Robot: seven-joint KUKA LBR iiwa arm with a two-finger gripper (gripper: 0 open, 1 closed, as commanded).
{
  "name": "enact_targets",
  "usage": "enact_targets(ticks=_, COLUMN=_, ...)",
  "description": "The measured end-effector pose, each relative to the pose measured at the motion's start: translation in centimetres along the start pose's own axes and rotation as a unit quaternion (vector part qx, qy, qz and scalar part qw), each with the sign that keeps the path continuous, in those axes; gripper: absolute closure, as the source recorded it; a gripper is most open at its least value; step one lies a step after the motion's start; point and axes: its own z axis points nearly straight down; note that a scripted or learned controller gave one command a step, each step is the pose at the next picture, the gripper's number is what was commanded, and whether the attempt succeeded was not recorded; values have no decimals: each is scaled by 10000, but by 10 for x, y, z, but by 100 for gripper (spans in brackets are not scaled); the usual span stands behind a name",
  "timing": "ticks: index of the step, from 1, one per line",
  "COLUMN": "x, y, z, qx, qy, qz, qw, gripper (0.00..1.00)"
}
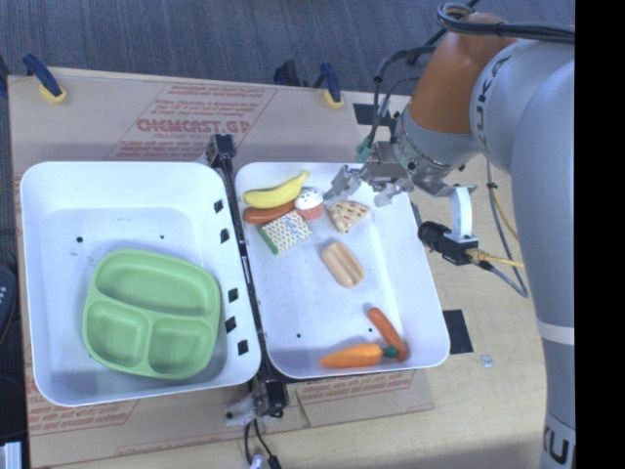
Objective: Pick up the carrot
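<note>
From my remote station, the arm (508, 115) hangs over the far right corner of the right bin (422, 291), its jaws (354, 182) low above the wedge of toast (349, 214); they look parted a little with nothing between them, though at this slant I can't be sure.

The carrot (354, 357) lies flat against the bin's near wall, well apart from the jaws. A second orange piece, another carrot (387, 332), angles in at its green end, the two touching or nearly so.

My judgement: the approach should travel toward the near wall, come down on the carrot's orange middle, away from the neighbour, and close across its narrow width, minding the bin wall just beside it.

Elsewhere in the right bin sit a banana (276, 191), a waffle square (285, 232) and a bread roll (342, 263), none in the path. The left bin (49, 193) holds a green tray (149, 313).
</note>
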Motion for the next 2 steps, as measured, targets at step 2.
enact_targets(ticks=2, x=-55, y=45, z=-154, qx=-23, qy=-12, qz=-196, qw=9998, gripper=0)
